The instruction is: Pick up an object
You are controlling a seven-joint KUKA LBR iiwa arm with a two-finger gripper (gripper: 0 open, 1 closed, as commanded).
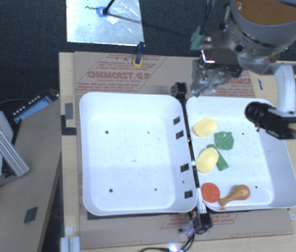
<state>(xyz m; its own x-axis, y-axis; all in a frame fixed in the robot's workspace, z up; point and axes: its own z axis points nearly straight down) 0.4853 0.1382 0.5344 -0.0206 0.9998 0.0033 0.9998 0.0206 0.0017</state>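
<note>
The right bin (279, 167) holds several small toys. A yellow lump (204, 127) lies near its upper left, with a green leafy piece (224, 139) just right of it. Below them sit a second yellow lump (207, 160) and a small green piece (222, 163) touching it. A red round piece (210, 192) and a brown drumstick (235, 194) lie at the front edge. My gripper (204, 88) hangs over the bin's far left corner, beyond the toys, with nothing seen in it. The arm's body covers the upper right.
The left bin (132, 151) sits beside the right one, joined by a black-clipped divider (190, 151). A black cylinder (266, 117) on a white bracket (286, 91) juts over the right bin's far right. Cardboard (116, 72) lies under both bins.
</note>
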